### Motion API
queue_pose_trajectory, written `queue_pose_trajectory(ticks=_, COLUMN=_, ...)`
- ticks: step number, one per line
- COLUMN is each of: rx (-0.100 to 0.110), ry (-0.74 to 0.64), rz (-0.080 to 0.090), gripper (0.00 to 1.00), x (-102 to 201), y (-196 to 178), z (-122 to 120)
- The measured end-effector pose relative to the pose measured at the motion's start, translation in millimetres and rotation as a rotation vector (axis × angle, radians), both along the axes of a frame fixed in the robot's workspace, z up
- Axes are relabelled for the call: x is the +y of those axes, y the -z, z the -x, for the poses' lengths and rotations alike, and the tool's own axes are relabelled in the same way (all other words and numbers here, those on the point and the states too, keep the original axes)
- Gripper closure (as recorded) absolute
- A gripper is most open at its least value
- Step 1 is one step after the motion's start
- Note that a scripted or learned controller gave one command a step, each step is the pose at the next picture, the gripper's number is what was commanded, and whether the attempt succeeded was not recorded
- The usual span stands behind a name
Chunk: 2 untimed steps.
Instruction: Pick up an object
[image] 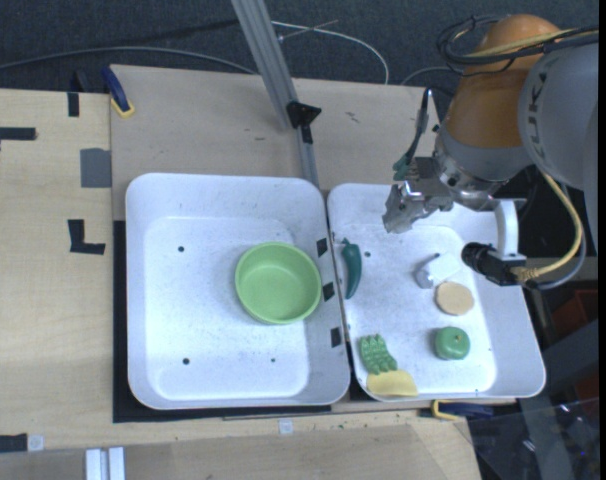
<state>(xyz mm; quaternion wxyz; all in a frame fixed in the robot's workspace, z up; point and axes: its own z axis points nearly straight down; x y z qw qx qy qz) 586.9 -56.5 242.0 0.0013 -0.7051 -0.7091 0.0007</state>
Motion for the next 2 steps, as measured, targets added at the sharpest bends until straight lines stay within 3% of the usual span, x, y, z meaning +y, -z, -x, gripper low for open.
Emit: queue_pose_trajectory(ticks=2, rx=0.001, ry=-0.001, rz=0.0, gripper=1.0, x=99, y=22, z=-5)
